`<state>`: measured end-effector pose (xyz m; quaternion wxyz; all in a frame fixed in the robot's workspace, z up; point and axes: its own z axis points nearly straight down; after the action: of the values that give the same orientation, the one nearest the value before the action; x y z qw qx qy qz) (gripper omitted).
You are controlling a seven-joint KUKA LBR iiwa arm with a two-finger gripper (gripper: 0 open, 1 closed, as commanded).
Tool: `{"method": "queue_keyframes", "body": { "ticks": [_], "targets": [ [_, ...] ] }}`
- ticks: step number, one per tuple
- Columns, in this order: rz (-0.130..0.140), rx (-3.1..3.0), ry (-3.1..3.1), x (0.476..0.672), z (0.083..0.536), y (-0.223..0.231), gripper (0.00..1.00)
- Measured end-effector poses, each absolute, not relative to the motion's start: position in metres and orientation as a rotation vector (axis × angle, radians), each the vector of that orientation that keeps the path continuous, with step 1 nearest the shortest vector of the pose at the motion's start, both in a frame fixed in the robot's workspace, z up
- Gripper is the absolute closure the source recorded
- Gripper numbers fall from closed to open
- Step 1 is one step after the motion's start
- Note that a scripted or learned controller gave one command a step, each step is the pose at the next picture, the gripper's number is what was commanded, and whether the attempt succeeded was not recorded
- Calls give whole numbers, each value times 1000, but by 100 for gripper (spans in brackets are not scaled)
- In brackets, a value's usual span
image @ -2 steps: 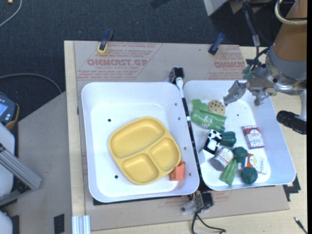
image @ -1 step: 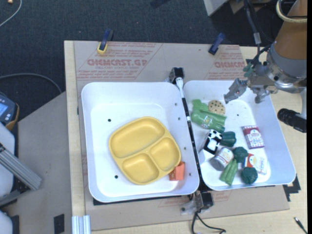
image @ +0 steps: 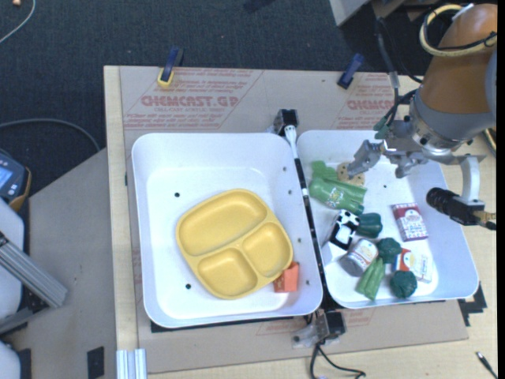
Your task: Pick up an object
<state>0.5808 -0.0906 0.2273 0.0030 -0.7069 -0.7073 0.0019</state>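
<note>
Jaws: can't tell whether they're parted or closed, and nothing visible between them. Gripper (image: 377, 158) sits over the upper part of the right bin (image: 458, 247), just right of the green packet (image: 335, 188) by the divider.

Candidates all in the right bin: green packet, black-and-white toy (image: 344, 229) below it, small can (image: 361, 255), dark green pieces (image: 387, 251), red-and-white card (image: 409, 221). Left bin (image: 150, 212) has the yellow tray (image: 233, 243) and an orange block (image: 287, 279) touching its lower right corner.

My read: step is approach, no pick yet.

- Nearest target is the green packet. It's long, so close across the short axis.
- It lies near the bin wall, so come straight down and keep the outer finger off the wall.
- Lower cluster is packed tight and touching; grabbing there risks a two-item pinch or a glancing miss.
- The card looks flat and hard to pinch. Skip it.
- Verify something sits between the jaws before lifting.
</note>
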Motion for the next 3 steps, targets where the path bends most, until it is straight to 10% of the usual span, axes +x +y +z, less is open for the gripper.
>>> {"method": "queue_keyframes", "body": {
  "ticks": [3],
  "targets": [
    [5, -2218, -2217, 583, 82, -92, 0]
  ]
}}
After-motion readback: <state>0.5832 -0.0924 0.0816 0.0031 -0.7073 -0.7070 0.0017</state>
